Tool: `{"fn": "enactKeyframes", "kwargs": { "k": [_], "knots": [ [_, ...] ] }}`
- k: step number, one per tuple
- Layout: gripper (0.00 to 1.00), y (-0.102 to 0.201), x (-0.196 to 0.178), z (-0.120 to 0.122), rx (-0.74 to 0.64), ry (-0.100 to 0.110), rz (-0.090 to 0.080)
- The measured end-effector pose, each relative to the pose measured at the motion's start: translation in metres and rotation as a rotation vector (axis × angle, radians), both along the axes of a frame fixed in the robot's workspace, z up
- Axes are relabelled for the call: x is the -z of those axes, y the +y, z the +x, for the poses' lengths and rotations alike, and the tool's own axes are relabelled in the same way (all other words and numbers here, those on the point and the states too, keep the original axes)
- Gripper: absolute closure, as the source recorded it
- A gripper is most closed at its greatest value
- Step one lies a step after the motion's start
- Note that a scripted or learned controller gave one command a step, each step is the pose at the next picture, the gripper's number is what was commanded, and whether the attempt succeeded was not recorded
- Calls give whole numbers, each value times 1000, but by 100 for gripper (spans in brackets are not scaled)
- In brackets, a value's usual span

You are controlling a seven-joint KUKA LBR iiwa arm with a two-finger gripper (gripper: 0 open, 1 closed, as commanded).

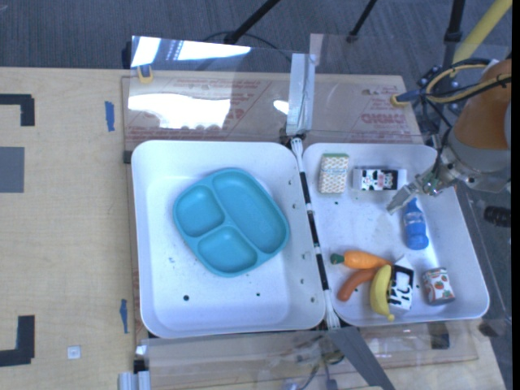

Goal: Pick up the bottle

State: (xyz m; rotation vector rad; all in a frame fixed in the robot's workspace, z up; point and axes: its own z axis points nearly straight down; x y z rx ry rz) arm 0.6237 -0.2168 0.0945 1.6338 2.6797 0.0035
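Hovering just above the blue bottle [415, 226] lying in the right bin [471, 250], my jaws spread wide, I have grasped nothing yet, so closing and lifting remain.

I could not read a single word anywhere. The clear panel [382, 112] behind the right bin carried reddish lettering, mirrored and too blurred for me to make out. The small can [437, 286] bore a red-and-white label, and the black-and-white carton [379, 179] had a pattern, but neither gave me letters I could make out.
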Motion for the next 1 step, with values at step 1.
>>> {"fn": "enactKeyframes", "kwargs": {
  "k": [1],
  "knots": [
    [100,0,-9,2,-3,-3,-2]
  ]
}}
